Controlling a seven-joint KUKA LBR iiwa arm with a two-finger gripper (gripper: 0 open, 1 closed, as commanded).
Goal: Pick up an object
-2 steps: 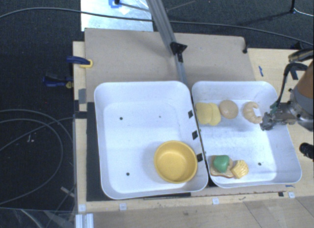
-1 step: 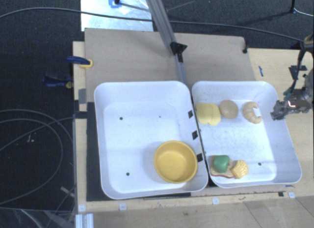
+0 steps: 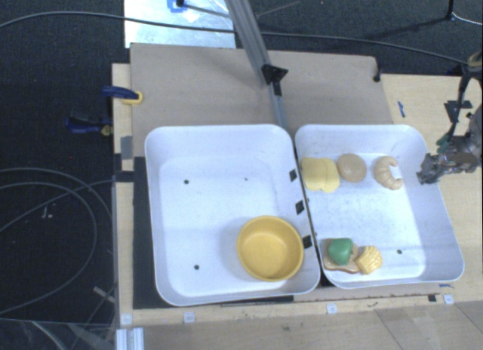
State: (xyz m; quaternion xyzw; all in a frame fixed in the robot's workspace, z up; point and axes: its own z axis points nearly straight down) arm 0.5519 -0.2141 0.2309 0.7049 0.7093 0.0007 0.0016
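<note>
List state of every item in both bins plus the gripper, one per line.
yellow bowl: upright, mouth up, near corner of left bin.
pale yellow piece: lying flat, far left of right bin.
round tan bun: resting beside the yellow piece.
croissant: lying flat, apart from the bun.
green piece: resting on a tan slice.
ridged yellow piece: lying against that slice.
gripper: outside the right bin's rim, holding nothing visible.

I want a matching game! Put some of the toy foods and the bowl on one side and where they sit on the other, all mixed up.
Things:
1. yellow bowl
2. croissant
3. green toy
4. round bun

Places:
A. right bin, near corner by the divider
B. left bin, near edge
C. right bin, far side, closest to the gripper
D. right bin, far side, between the yellow piece and the croissant

Pairs: 1-B, 2-C, 3-A, 4-D
</note>
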